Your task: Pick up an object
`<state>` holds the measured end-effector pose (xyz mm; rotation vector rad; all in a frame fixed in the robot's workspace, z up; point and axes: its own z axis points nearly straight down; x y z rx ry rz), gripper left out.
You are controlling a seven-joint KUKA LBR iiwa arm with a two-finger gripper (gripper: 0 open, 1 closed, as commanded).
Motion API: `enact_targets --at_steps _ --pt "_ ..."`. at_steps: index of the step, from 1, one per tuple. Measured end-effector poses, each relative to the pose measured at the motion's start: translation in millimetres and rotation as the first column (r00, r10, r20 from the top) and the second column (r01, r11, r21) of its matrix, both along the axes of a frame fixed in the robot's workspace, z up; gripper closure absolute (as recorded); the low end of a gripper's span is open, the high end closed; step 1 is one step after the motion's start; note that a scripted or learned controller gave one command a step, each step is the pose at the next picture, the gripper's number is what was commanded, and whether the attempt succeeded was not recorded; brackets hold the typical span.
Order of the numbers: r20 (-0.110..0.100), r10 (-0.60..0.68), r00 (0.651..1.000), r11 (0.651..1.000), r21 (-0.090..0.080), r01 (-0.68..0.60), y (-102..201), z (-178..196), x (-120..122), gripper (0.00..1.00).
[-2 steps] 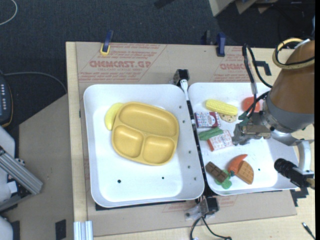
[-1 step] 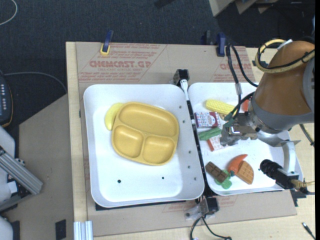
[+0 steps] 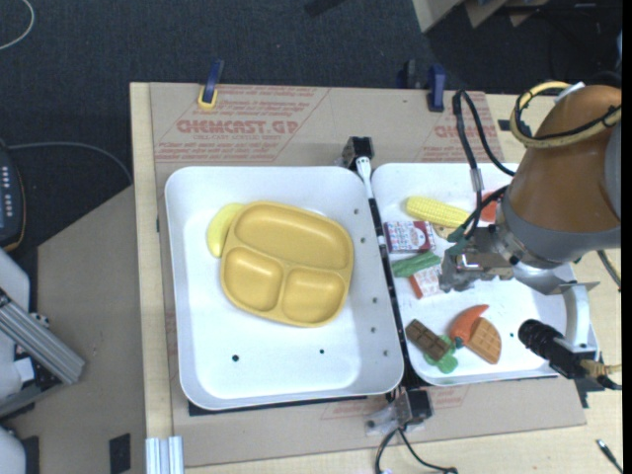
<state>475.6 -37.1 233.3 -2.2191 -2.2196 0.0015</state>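
Because the small things lie packed together in the right bin, the risks come first.

Camera view, crowding: the hand [image 3: 462, 268] hangs low over the middle of the right bin [image 3: 553, 371], above a cluster made up of a red-and-white packet [image 3: 408, 236], a green piece [image 3: 414, 264] and a small red-and-white wrapper [image 3: 426, 282]. A closing grasp here could, I judge, catch two things at once or nudge one aside and close on nothing.

Camera view, hand state: whether the hand is spread or closed I cannot tell; its tip is lost against the clutter under it, and nothing is seen gripped.

Camera view, divider: the cluster sits near the bin wall that meets the left bin [image 3: 188, 265], so a sideways shove could wedge a flat packet against that wall.

Camera view, likely target: no object is named; the packets and green piece under the hand look thin and flat, hard to get hold of.

Camera view, other candidates: yellow corn [image 3: 434, 209] toward the worktop's far edge, rounded and ribbed; a brown block [image 3: 427, 338], an orange carrot [image 3: 466, 323] and a tan waffle-like piece [image 3: 484, 342] toward the near edge, well apart from the hand.

Camera view, left bin: a yellow divided tray [image 3: 286, 262] lies upside down over a yellow plate [image 3: 219, 227].
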Motion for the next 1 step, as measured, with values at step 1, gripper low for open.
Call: enact_targets --at_steps 1 --pt "0.0 0.0 1.0 1.0 0.0 0.0 -3.1 -0.4 -1.7 1.0"
